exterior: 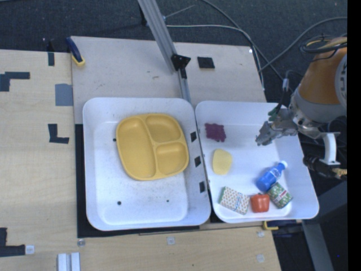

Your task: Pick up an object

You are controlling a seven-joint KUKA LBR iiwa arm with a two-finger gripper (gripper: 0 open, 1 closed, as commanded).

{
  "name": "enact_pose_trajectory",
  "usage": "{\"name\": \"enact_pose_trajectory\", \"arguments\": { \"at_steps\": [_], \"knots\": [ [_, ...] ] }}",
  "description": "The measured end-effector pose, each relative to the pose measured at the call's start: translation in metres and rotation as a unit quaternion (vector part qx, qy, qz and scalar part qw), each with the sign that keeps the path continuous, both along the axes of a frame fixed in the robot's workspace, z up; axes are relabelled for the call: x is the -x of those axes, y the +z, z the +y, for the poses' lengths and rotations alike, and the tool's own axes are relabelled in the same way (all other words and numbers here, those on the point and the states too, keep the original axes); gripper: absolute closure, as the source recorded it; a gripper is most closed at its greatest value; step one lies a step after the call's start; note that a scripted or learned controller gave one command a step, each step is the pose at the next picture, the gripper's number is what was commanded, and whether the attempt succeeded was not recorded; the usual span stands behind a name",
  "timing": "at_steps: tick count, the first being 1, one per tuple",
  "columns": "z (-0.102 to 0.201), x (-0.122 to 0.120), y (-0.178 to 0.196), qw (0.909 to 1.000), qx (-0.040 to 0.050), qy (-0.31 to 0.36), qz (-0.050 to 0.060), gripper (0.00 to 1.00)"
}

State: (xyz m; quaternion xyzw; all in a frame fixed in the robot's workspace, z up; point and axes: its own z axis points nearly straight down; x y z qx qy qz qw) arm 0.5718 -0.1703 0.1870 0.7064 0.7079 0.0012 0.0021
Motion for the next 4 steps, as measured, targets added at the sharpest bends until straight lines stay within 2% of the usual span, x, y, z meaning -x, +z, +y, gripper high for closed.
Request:
{"name": "enact_pose_trajectory", "arguments": {
  "at_steps": [1, 2, 3, 4],
  "knots": [
    [0.0, -0.001, 0.053, 1.0, 0.0, 0.0, 0.0, 1.0],
    [0.061, -0.016, 0.044, 1.0, -0.0014, 0.002, 0.003, 1.0],
    [0.11, -0.019, 0.035, 1.0, -0.001, 0.002, 0.003, 1.0],
    [0.163, -0.028, 0.045, 1.0, -0.0015, 0.003, 0.003, 1.0]
  ]
}}
